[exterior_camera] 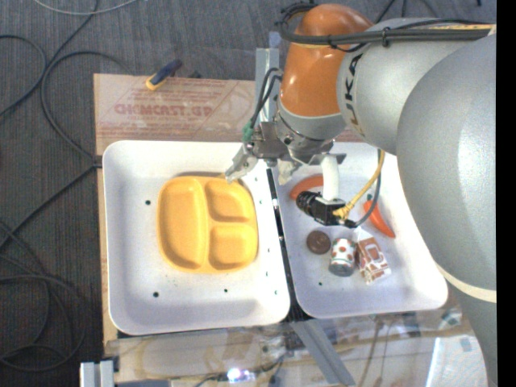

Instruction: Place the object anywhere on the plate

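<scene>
Gripper (248,161) hangs over the top right corner of the left bin (129,297), just beside the ridge where the two bins meet and right off the upper right edge of the yellow plate (187,224). Honestly I can't tell how far open the claw is from this angle, and I can't make out anything held in it.

All three sections of the plate look bare, so I'd say the placing isn't done. The likely candidates for "the object" all sit in the right bin (419,297): a brown disc (319,241), a little can (343,256) touching a red-and-white box (372,261), and an orange piece (379,220) further back. My guess is the arm is on the border because that's the crossing line between pick side and plate side.
</scene>
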`<act>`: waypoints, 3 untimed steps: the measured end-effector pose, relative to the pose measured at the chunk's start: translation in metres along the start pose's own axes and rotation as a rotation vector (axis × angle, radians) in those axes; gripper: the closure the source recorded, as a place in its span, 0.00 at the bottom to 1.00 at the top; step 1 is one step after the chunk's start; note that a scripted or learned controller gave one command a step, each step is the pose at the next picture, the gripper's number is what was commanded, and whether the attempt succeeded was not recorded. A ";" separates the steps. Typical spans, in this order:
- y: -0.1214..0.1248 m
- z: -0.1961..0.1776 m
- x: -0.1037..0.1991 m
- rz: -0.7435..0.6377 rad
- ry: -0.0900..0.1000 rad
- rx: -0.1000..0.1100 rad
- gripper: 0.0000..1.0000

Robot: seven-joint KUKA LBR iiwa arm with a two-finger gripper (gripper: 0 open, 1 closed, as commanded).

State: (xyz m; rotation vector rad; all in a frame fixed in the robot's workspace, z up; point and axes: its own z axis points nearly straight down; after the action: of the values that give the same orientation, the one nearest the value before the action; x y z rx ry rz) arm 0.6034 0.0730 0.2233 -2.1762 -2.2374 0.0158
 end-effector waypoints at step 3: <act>0.000 -0.016 -0.001 0.002 0.003 0.006 1.00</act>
State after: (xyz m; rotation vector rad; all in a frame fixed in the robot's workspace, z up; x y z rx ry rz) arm 0.6039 0.0715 0.2393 -2.1745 -2.2306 0.0196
